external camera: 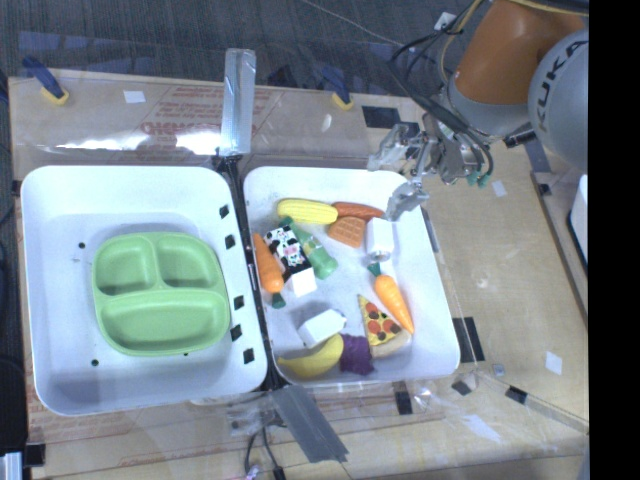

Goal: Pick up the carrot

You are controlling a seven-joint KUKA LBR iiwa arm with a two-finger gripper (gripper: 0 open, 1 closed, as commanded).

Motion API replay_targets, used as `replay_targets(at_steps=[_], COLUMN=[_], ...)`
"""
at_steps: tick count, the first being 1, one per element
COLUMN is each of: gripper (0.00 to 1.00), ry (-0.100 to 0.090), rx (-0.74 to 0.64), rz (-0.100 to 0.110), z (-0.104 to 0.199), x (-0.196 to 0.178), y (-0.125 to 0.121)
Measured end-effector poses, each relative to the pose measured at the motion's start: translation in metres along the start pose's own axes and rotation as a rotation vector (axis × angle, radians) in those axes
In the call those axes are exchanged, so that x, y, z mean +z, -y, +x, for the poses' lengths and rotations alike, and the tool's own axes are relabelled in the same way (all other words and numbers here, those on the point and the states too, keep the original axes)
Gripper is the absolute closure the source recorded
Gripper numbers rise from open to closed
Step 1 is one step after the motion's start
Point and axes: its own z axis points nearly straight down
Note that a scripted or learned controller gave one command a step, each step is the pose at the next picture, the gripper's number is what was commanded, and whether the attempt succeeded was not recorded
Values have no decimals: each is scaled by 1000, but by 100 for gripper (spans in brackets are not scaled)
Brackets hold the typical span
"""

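counter (520,298): tan top, carries both bins side by side, with taped clear sheeting around them
arm (505,53): grey with the orange band, comes in from the upper right and ends over the right bin's top right corner
left bin (45,268): white, well off to the left of the jaws
right bin (440,308): white, packed with toy food, its top right rim sits right under the jaws
green plate (158,291): three-compartment tray lying in the left bin, far left of and below the jaws
jaws (405,200): hanging at the right bin's upper right edge, nothing visible between them; honestly can't tell if they're spread or pressed together, too blurry and small
corn (307,210): yellow cob just left of the jaws, near the top of the right bin
banana (308,358): at the bin's bottom edge, well below the jaws, touching a purple thing
pizza slice (381,326): below the jaws, right beside the carrot
carrot (394,302): orange with a green top, lying tilted near the right wall of the right bin, below the jaws and apart from them
second carrot (268,266): along the bin's left wall, down-left of the jaws
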Motion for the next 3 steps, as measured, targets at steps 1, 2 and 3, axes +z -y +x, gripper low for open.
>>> replay_targets(at_steps=[1,2,3], gripper=[0,0,100], ry=[-4,2,5], rx=[-370,-354,-365], rz=[-5,-2,0], z=[46,115,112], x=[119,144,133], y=[1,3,0])
